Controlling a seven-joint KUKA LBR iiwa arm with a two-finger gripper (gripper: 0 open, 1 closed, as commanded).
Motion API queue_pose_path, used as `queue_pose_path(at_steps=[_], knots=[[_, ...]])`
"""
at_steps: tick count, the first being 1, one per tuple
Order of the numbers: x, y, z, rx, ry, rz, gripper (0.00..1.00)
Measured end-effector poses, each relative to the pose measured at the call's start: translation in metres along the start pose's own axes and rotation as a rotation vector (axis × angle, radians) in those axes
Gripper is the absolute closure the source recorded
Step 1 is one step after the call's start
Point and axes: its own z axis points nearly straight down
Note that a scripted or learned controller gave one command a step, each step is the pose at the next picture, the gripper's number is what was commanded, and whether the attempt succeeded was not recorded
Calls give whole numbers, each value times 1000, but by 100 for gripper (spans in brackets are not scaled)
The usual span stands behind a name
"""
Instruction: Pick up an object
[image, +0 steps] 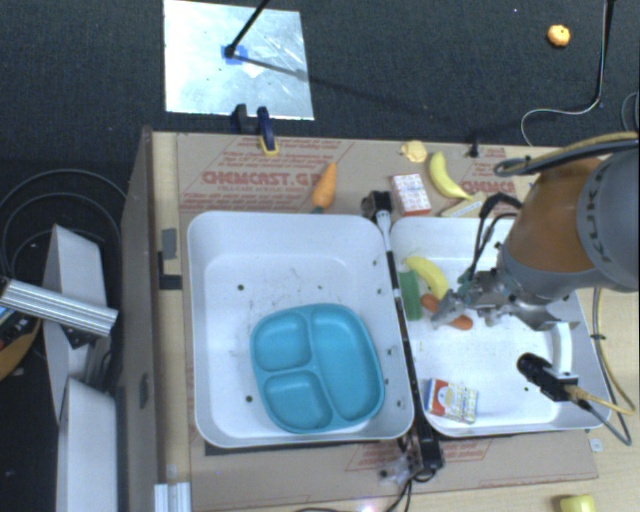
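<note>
2 bins sit side by side on the bench (300, 165). A divided tray (316, 366) lies in the left bin (225, 250). In the right bin (510, 415), a banana (428, 275) rests near the dividing wall, a small box (451, 399) toward the front edge.

Arm (560, 225) bent low, end effector (452, 305) leftward
</note>
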Motion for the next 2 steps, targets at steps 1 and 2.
queue_pose_path(at_steps=[1,2], knots=[[1,55,49,-12,-5,3,0],[0,55,36,-14,-5,5,100]])
